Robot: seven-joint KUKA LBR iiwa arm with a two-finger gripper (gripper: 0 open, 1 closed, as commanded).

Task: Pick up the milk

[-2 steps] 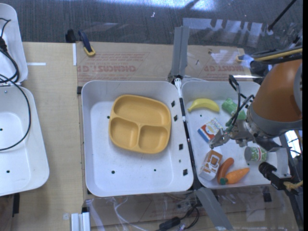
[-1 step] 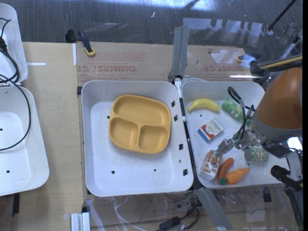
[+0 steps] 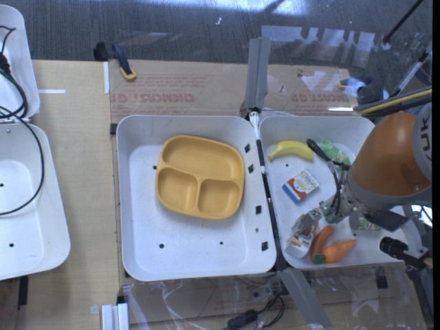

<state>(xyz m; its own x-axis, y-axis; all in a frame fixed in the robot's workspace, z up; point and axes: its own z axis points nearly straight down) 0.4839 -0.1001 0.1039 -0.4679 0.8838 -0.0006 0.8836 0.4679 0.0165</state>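
Small white, blue and red milk carton (image 3: 301, 185) lies unlifted just below the yellow banana (image 3: 290, 149); hand (image 3: 335, 210) beside it, finger state indiscernible.

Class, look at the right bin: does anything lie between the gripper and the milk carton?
Nothing visible does. The milk carton lies flat on bare bin floor, just left of the gripper. The banana sits behind it, the carrots in front.
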